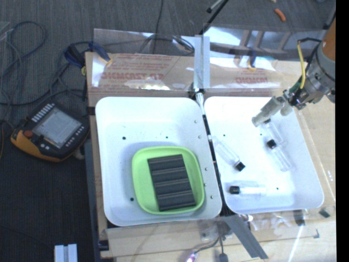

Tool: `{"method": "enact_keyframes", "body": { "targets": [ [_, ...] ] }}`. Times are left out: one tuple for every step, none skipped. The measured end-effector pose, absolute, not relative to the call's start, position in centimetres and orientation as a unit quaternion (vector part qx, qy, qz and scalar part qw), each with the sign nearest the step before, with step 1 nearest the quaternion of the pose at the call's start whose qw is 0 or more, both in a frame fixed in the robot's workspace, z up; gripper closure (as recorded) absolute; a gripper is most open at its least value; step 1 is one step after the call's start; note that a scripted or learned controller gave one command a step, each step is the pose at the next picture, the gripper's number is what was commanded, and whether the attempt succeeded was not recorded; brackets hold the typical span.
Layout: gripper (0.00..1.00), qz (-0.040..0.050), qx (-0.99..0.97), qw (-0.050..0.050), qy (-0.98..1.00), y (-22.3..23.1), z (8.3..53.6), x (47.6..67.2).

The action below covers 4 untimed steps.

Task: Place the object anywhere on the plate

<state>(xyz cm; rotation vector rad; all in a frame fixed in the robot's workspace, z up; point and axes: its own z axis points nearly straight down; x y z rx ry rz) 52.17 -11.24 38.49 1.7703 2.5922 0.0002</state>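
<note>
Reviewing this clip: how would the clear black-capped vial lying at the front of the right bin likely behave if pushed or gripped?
The vial looks cylindrical and lies on its side, so a push would probably roll it across the right bin. Its clear, smooth-looking body may slip in a grip. It seems small and thin, so likely light.

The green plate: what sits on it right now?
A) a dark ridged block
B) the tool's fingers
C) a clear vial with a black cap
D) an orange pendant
A: the green plate in the left bin carries a dark ridged block, while the clear vials, such as one, lie in the right bin.
</note>
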Motion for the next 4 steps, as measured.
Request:
{"method": "enact_keyframes", "body": {
  "targets": [
    [0.0, -0.0002, 0.556, 0.001, 0.831, -6.2, 43.5, 52.2],
    [0.0, -0.0004, 0.432, 0.002, 0.902, -8.5, 43.5, 48.5],
    [0.0, -0.0002, 0.339, 0.002, 0.941, -7.6, 43.5, 48.8],
    [0.0, 0.0001, 0.226, 0.002, 0.974, -4.5, 43.5, 51.0]
  ]
}}
